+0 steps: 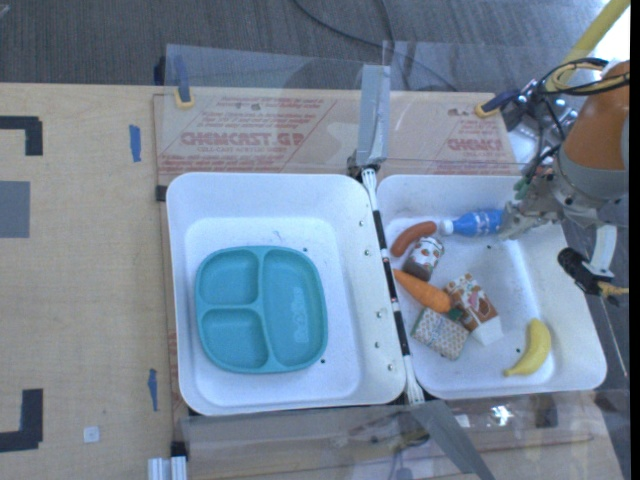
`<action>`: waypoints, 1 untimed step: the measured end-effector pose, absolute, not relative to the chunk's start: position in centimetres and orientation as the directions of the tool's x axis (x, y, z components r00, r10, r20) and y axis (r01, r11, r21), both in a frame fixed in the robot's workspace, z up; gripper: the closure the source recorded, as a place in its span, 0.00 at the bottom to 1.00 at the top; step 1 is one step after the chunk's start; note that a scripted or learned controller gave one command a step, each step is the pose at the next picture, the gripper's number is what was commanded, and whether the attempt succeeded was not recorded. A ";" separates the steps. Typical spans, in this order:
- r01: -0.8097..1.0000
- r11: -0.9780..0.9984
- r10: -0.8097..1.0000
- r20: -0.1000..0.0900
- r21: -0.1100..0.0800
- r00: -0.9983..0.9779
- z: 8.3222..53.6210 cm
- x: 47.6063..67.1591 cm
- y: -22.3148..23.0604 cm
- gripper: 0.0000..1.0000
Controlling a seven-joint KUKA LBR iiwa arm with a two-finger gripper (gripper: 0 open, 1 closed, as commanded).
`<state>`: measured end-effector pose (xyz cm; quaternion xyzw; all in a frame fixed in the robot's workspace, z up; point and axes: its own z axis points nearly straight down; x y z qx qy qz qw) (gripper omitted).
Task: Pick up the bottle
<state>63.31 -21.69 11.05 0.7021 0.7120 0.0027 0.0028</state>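
A light wooden bench (80,298) is seen from above, with dark grey carpet beyond its far edge and two shallow white bins set side by side on it. The bottle (475,222), clear with a blue body and a white cap, is lying on its side in the far part of the right bin (575,368), cap toward the divider between the bins. The gripper (522,218) is located at the bottle's base end, touching or just beside it; whether the bottle sits between the fingers cannot be told, and the width of the jaws cannot be judged either. The grey arm with its orange band (598,133) is observed above the bin's right wall.

Just beside the bottle's cap, a red sausage (414,236) is noted. Nearer the camera, a small dark-and-white toy (424,258), a carrot (424,292), a patterned block (441,333) and a small printed carton (472,306) are clustered close together. A banana (532,349) is lying apart, toward the near right corner. In the left bin (190,208), a teal divided plate (261,308) is recorded.
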 end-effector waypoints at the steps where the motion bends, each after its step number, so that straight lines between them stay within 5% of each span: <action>1: 1.000 0.014 1.000 0.002 0.007 -0.014 11.0 63.3 -21.6 0.00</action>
